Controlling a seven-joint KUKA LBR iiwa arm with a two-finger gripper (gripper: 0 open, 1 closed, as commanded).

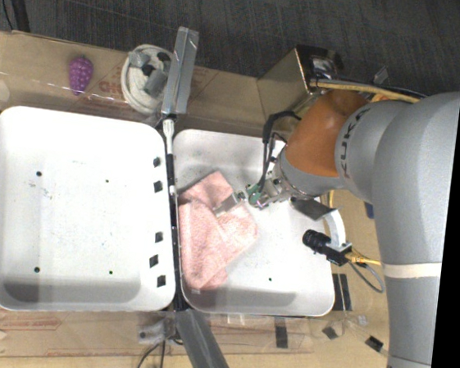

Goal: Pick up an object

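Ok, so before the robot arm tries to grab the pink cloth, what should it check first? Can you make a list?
1. Pink cloth is in the right bin: ok.
2. Gripper is over the cloth's upper edge: ok.
3. Cloth is between the fingers: cannot tell, the wrist hides them.
4. Cloth is away from the bin walls: not ok, its left side lies against the divider between the bins.
5. Nothing else lies on the cloth: ok.
6. Left bin has room for a drop: ok.
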